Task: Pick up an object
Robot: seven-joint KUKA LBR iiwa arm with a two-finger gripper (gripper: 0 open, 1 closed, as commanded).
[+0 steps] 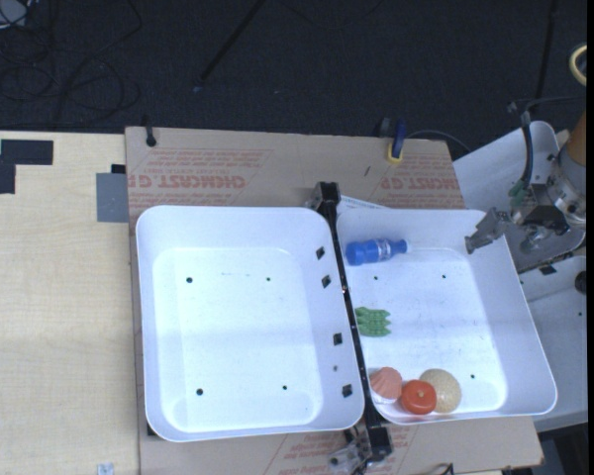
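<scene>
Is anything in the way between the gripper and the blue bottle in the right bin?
Nothing visible. The gripper sits at the right bin's upper right rim, and the blue bottle lies across bare white floor to its left. The green item and the three round pieces lie lower in the bin, off that line.

The arm (564,181) is pale grey metal near its wrist, with a sliver of orange at the frame's edge. A dark cable loops over the rounded housing, and the end tool (495,228) is darker grey, angular, partly blurred.
</scene>
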